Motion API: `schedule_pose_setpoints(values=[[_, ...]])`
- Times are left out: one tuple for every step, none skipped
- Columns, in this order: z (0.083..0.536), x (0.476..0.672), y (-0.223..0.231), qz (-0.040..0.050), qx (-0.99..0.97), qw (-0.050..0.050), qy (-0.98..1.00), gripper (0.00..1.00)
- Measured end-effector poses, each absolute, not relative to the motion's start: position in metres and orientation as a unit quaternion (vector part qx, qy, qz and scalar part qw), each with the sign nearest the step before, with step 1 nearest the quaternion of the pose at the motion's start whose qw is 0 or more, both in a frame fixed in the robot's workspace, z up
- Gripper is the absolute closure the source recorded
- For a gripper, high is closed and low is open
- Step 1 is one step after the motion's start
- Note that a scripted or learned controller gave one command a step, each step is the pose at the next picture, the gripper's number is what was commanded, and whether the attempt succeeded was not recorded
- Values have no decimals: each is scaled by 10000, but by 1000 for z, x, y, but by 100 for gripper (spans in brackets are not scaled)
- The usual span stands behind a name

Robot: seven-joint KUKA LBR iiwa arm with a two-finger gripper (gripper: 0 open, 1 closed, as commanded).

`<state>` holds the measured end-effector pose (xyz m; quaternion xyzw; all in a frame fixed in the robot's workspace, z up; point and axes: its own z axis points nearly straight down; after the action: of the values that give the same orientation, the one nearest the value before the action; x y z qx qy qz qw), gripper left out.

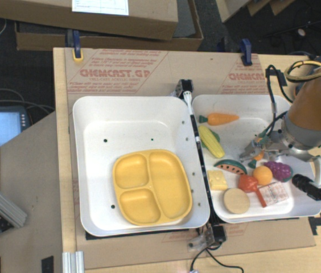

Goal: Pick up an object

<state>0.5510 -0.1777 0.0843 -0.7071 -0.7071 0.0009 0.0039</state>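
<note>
1. Low in the right bin [274,104], the pincer [254,152] hangs at the end of the arm [311,112], which comes in from the right; whether it is apart or together I cannot tell.
2. Just below the pincer lie an orange ball [263,174] and a red tomato [247,182], touching each other, with purple grapes [280,170] just right of the ball.
3. Left of these a watermelon slice [230,166] lies curved, with a pale yellow cheese block [218,180] below it against the bin's left wall.
4. Further down sit a round tan disc [236,201] and, to its right, a red-and-white packet [274,194], tilted.
5. Up and left of the pincer a corn cob [211,140] lies slanted, and above it a carrot [220,118] lies crosswise near the bin's far side.
6. None of these things is between the pincer's tips as far as the view shows; all rest on the bin floor.
7. Beside it, touching along one edge, the left bin [92,118] holds a yellow tray [152,186] with three compartments, set toward the near side.
8. Both bins rest on a brown sheet with red print on the table [120,73], held by two blue clamps [246,52] at the far edge.
</note>
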Motion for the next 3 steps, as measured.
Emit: schedule_pose_setpoints(values=[[95, 554, -180, -4, -7074, 0, -7068, 100], [94, 554, -180, -3, -7074, 3, -7068, 0], [84, 559, -155, 3, -7062, 19, -7080, 0]])
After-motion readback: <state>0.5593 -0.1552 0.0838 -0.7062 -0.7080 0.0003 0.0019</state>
